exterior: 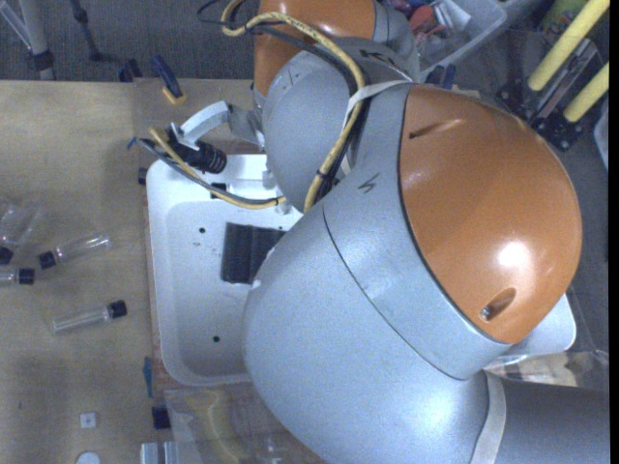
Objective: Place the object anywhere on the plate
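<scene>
In the white bin | dark flat object beside arm | hand's state: cannot tell

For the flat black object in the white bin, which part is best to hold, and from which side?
The black object lies flat on the floor of the white bin, so come from above and pinch across its narrower width. Its right edge is hidden under the arm, so this is a tentative judgement.

Glossy arm shell — smooth white bin
</scene>
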Available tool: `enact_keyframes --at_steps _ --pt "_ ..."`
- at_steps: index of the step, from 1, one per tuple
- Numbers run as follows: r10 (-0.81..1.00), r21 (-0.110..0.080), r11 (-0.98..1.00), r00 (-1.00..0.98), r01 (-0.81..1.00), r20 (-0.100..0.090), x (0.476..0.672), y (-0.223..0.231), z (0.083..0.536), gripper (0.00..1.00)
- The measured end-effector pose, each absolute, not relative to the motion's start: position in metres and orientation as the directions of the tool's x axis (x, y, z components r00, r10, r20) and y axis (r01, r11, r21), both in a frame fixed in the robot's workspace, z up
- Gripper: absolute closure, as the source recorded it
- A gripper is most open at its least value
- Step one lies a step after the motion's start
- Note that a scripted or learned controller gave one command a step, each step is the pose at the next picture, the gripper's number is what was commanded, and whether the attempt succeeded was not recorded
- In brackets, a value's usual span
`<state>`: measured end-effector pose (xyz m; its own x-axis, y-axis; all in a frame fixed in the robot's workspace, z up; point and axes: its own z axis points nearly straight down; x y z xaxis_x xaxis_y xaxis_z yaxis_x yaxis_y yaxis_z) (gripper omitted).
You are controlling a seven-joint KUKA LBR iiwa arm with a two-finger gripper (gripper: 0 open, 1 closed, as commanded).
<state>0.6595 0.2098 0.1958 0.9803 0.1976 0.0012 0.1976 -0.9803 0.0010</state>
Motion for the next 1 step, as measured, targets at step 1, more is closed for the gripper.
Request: enact_keyframes --at_steps 1 --pt "0.434 0.000 -0.901 0.901 0.434 -0.004 0.5799 0.1727 0.0966 1.00"
